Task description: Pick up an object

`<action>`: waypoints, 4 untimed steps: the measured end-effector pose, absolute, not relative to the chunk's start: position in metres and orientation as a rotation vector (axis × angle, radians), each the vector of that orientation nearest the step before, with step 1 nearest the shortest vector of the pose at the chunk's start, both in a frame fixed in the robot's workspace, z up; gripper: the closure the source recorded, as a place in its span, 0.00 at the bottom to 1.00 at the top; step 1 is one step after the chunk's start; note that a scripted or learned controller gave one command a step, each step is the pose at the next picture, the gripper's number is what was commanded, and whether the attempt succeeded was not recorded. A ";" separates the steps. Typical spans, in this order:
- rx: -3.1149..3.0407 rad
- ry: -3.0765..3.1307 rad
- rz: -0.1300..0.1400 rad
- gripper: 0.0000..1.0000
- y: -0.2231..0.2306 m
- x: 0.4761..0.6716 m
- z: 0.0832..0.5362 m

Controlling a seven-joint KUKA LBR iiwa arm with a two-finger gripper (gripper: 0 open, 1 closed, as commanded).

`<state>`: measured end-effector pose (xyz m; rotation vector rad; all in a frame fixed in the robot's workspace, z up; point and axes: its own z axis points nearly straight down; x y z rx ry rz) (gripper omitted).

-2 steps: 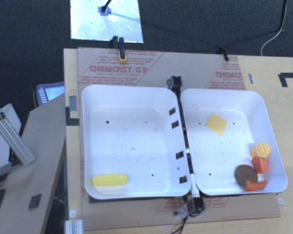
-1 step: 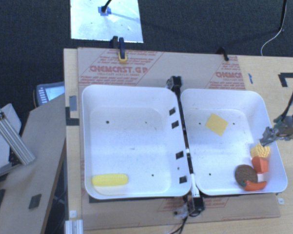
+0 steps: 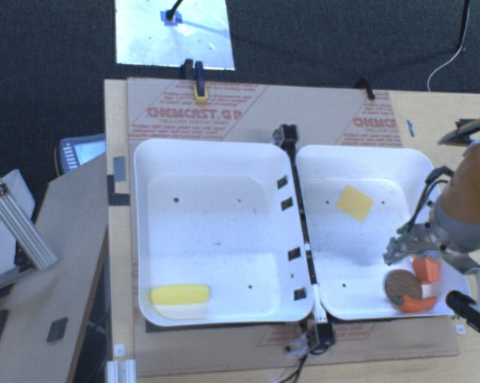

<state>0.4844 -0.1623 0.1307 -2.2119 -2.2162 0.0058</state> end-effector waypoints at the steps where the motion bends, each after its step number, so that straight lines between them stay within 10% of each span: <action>1: -2.222 -2.221 0.000 1.00 -0.169 0.487 0.124; 2: -2.221 -2.220 0.001 1.00 -0.175 0.486 0.090; 3: -2.216 -2.246 -0.016 1.00 -0.117 0.578 0.191; 4: -2.238 -2.228 -0.008 1.00 -0.190 0.550 0.309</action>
